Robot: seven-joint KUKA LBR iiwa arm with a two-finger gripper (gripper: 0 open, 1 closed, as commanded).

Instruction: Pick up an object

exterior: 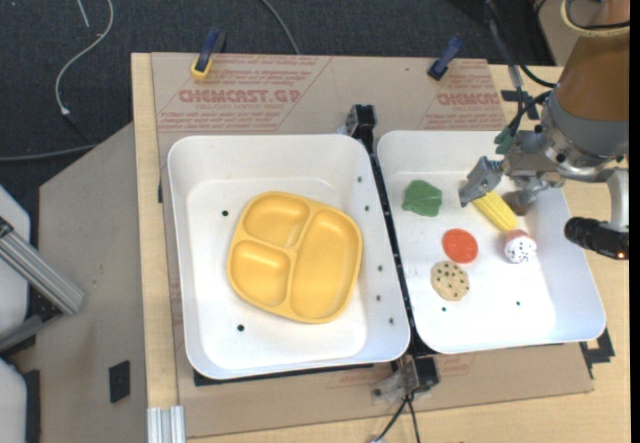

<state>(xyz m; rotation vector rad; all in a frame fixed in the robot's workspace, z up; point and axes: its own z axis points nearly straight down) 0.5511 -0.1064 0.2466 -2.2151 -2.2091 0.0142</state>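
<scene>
My gripper hangs low over the back of the right bin, its two grey fingers spread open. A yellow corn-like piece lies on the bin floor, its upper end just under the gap between the fingers, and I cannot tell whether they touch it. To the left of the gripper sits a green leafy piece. A red disc, a spotted cookie and a small white dotted ball lie in front of it.
The left bin holds a yellow divided plate at its middle. A black clamp sits between the two bins at the back. The arm's black side piece overhangs the right bin's right rim.
</scene>
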